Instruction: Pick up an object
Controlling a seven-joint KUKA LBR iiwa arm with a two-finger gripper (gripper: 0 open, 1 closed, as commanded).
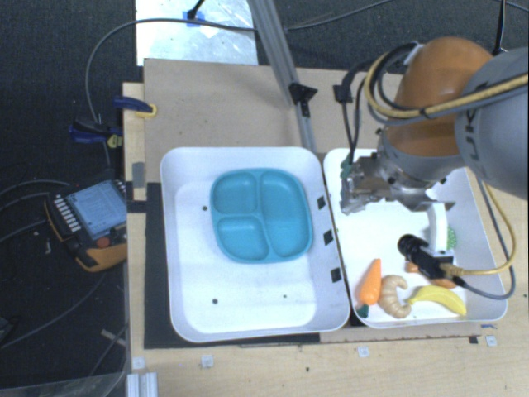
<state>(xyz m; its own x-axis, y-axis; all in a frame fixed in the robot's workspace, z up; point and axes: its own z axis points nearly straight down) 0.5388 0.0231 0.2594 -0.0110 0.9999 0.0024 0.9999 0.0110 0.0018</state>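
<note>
white plastic takes up most of my screen: two shallow bins side by side on the brown counter (223, 98). the left bin (248, 321) holds a blue divided plate (261, 215), lying flat in the bin's upper half with its compartments facing up. the right bin (368, 234) holds the loose things i could pick from, and they are gathered along its near edge. a carrot (371, 281) lies tilted by the bin's left wall, thick end up. just beside it, and seemingly touching it, is a tan curled piece (395, 294). a banana (438, 298) lies next to that, stretching toward the near right corner. further up, by the right side of the bin, a white and green piece (439, 226) stands apart from the other three.

the arm (496, 114) comes in from the right, with its orange band (434, 81) bulging over the top of the right bin. the claw (354, 190) hangs over the upper left part of that bin, close to the wall shared with the left bin. it is well apart from the carrot, the banana and the tan curled piece, with bare white floor under it. from this slant i cannot tell whether the claw is open or closed, and i see nothing gripped in it. off the counter to the left, a handheld unit with a blue screen (91, 211) lies on the dark floor.
</note>
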